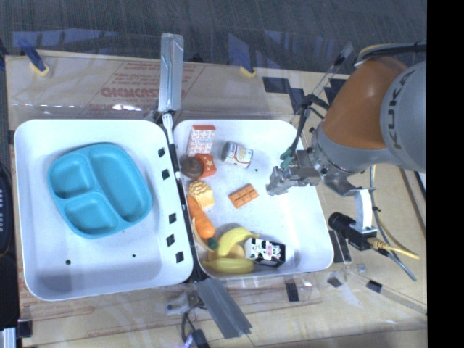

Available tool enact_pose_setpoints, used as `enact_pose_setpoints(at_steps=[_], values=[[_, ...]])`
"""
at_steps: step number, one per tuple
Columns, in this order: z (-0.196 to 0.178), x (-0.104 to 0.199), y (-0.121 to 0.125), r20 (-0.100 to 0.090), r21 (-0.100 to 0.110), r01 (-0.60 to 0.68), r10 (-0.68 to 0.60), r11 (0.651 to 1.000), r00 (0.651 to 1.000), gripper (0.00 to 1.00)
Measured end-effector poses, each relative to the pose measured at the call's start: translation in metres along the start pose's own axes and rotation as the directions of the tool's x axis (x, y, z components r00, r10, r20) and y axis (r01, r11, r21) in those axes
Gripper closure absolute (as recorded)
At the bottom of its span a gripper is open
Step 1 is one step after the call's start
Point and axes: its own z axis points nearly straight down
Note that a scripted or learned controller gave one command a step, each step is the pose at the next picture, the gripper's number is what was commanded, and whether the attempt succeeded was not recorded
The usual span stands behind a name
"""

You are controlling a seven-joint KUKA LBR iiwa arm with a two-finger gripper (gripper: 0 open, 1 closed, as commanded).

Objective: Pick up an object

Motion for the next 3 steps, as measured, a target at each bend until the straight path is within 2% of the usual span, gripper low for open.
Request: enact_pose_setpoints(at_steps=[1,2,3], values=[[0.11,0.022,-0.04,0.0,0.001,-0.247,0.247,0.969,0.969,0.0],[0.092,0.041,0.035,0.002,-0.003,0.118,-0.118,0.993,0.993,0.0],[0.093,0.04,0.035,0.002,-0.003,0.117,-0.117,0.993,0.993,0.0]])
